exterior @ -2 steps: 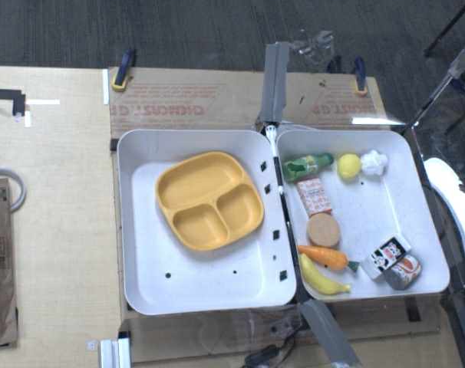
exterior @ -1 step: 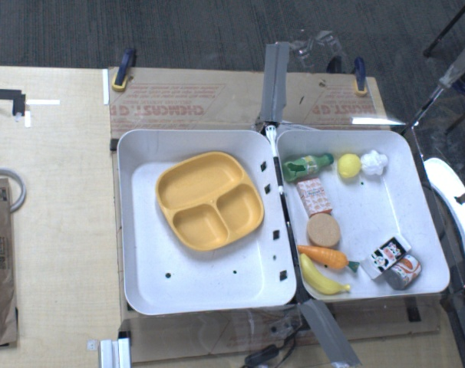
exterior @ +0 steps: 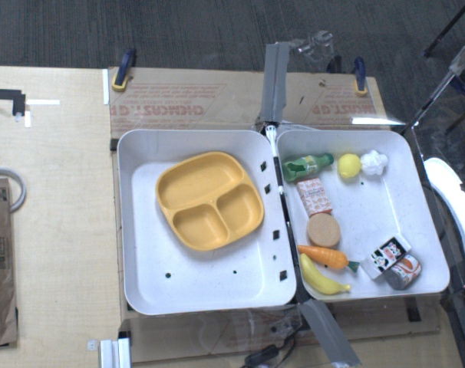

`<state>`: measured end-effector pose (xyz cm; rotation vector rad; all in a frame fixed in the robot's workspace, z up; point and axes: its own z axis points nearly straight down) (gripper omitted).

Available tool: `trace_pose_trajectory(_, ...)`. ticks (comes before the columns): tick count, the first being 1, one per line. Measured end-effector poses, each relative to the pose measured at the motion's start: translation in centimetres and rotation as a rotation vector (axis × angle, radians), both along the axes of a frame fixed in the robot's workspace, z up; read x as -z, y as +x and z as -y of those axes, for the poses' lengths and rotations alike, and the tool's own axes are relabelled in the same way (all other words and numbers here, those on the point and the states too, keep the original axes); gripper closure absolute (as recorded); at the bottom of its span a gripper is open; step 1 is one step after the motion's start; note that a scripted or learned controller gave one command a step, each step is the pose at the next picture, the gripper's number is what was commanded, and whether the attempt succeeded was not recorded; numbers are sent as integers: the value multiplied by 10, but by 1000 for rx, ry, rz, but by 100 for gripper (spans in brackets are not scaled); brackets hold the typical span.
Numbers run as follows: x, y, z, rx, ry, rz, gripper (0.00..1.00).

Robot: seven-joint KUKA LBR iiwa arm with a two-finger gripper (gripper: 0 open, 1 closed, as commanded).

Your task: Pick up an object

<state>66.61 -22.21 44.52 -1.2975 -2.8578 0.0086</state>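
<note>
Yellow plastic toy banana point(exterior: 322, 279), lying just below the orange toy carrot point(exterior: 324, 257) in the right-hand shallow white bin point(exterior: 418, 205), looks light, stiff and slick, best pinched across its thick middle; whether the claw is released or clenched cannot be told.

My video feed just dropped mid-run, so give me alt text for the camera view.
Two white bins sit side by side: the left bin holds a yellow divided plate, and the right bin holds small items, among them a green bottle, a lemon, a carrot, a banana and a can.
</note>
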Motion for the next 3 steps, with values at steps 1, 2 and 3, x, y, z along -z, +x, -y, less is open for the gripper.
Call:
trace_pose_trajectory(1, 0, 0, 0, 0, 0, 0, 0)
trace_pose_trajectory(2, -6, 3, -1, -3, -1, -1, 100)
trace_pose_trajectory(3, -6, 3, -1, -3, -1, -1, 0)
